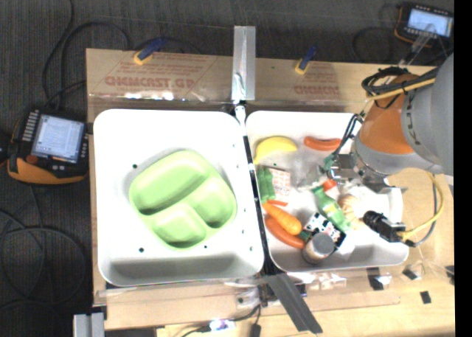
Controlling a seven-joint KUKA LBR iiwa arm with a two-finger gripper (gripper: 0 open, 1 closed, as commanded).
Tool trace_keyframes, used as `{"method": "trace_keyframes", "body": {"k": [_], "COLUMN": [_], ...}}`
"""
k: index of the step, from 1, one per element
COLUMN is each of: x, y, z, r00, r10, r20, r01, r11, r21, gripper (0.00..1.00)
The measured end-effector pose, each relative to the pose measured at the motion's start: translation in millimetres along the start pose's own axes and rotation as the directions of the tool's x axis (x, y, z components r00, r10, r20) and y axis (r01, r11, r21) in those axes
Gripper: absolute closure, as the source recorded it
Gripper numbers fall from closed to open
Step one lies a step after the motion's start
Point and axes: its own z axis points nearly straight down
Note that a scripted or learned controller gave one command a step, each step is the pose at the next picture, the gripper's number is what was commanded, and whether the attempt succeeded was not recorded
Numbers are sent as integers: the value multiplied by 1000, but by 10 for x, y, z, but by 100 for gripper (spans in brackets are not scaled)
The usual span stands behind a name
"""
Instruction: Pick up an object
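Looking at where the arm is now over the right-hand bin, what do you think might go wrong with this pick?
1. The right bin is crowded: the carrots, green bottle and small can lie close together, so the gripper may nudge or catch several things.
2. The arm's loose cable hangs over the bin's edge and might snag.

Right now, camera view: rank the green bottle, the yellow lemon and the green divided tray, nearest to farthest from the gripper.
Gripper sits low over the right bin.
1. Green bottle: right bin, just below the gripper.
2. Yellow lemon: right bin's upper left corner.
3. Green divided tray: left bin, far across the divider.
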Motion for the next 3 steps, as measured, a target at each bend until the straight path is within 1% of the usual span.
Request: {"method": "trace_keyframes", "body": {"k": [1,2,3], "x": [11,401,301], "y": [9,58,-604], "z": [-103,-1057,-341], "r00": [1000,999,991], "r10": [-1,47,-132], "r20": [-2,-1,-2], "r01": [1,-47,132], "r11": [1000,999,991], "r21": [-1,14,3], "gripper": [100,100,100]}}
